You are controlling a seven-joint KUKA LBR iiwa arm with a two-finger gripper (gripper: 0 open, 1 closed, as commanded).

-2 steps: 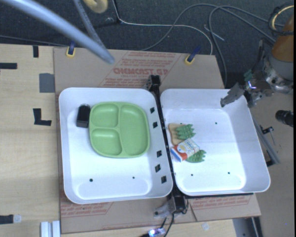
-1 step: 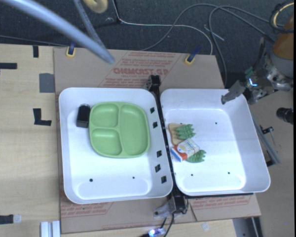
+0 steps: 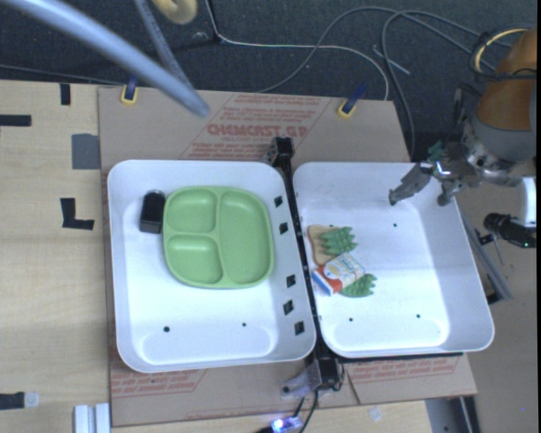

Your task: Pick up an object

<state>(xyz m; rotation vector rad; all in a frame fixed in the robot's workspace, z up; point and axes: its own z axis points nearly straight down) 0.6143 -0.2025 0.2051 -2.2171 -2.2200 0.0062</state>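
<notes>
Toy pile lies near right bin's left edge, long axis running from that edge toward the front-right. Gripper above the bin's back-right corner, fingers spread, nothing between them. Green plate and black block in left bin.

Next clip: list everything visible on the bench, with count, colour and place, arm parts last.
bins: two, white, side by side on the bench.
divided plate: one, light green, three compartments, in the left bin.
small block: one, black, left bin, against the plate's left edge.
toy pieces: a small cluster, tan, green, white and red, right bin near its left wall.
cardboard sheet: one, brown with red print, under the bins.
cables: several, thin, behind the bins.
arm: one, grey with orange band, at right.
gripper: one, over the right bin's far right corner, holding nothing.
</notes>
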